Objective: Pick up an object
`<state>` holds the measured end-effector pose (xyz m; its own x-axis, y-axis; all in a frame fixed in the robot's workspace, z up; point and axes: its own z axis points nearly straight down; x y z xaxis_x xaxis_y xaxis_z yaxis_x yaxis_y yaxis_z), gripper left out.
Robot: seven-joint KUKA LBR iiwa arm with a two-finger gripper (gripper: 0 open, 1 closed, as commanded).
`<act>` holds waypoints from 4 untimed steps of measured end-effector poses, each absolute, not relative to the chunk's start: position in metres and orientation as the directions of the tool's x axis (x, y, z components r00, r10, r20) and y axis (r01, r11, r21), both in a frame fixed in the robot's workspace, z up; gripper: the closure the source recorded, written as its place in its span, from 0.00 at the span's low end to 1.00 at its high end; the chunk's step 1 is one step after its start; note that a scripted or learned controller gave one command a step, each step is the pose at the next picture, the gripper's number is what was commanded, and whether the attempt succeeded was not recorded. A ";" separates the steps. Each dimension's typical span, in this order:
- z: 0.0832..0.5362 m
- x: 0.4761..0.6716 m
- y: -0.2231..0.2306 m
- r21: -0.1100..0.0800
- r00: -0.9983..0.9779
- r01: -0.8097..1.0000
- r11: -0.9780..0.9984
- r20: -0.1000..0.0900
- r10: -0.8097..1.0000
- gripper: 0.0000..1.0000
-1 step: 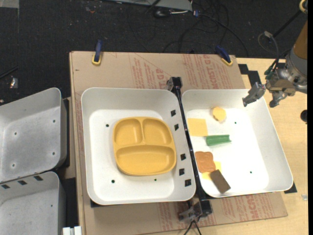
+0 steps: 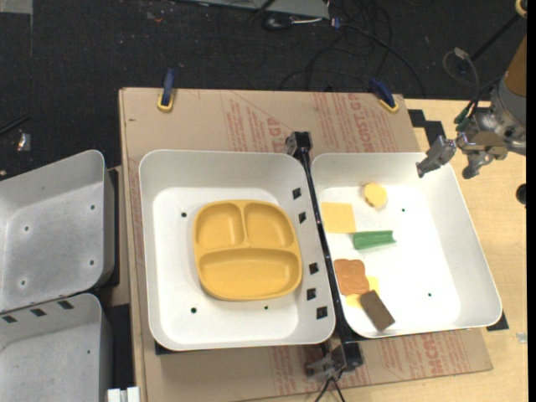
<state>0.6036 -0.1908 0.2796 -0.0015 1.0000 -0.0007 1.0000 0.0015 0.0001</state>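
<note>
Nearest the camera, w/ the divider (image 2: 318, 241) between the two bins as landmark: a brown block (image 2: 378, 311) lies just right of its near end, in the right bin (image 2: 469, 249), partly on a small yellow piece (image 2: 369, 286). An orange-brown slab (image 2: 351, 275) sits just beyond, touching that piece, close to the divider. Left of the divider, abt level w/ these, a yellow 3-compartment plate (image 2: 248, 250) sits mid left bin (image 2: 159, 224). Farther back on the right side, a green stick (image 2: 373, 239) lies crosswise, near the divider. A flat yellow square (image 2: 338, 218) is just behind it, closer to the divider. A round yellow item (image 2: 374, 195) sits past the square, slightly further right. Gripper (image 2: 455, 159) hovers well right of the divider's far end, over the right bin's far right corner, fingers (image 2: 435, 159) spread apart, nothing btwn them, well apart from all items.
</note>
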 end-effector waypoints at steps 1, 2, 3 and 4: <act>0.216 0.602 -0.193 -0.005 0.001 1.000 -0.001 0.001 1.000 0.00; 0.172 0.606 -0.196 -0.002 0.001 1.000 -0.001 0.000 1.000 0.00; 0.127 0.601 -0.192 -0.004 0.001 1.000 -0.001 0.001 1.000 0.00; 0.140 0.602 -0.193 0.002 0.000 1.000 0.000 -0.001 1.000 1.00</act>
<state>0.6025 -0.1926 0.1403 0.0002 1.0000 -0.0014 1.0000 -0.0002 0.0018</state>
